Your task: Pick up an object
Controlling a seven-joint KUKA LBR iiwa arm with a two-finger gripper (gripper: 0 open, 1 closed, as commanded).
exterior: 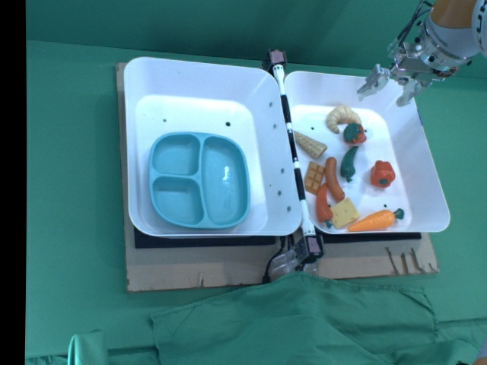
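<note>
My gripper (390, 86) hangs open above the far right corner of the right bin (430, 173), with nothing between its fingers. Below it in that bin lie toy foods: a croissant (342, 115), a red and green strawberry (353, 133), a dark green pepper (348, 163), a red bell pepper (383, 173), a carrot (375, 220), a cheese block (344, 213), two sausages (333, 178), a waffle (314, 177) and a wedge of bread (310, 144). The croissant is the nearest item to the gripper, down and to its left.
The left bin (198, 90) holds a teal divided plate (199, 179). A black and white hinged bar (291, 147) runs between the bins. Green cloth (304, 318) is bunched at the bench's front edge, over cardboard (198, 268).
</note>
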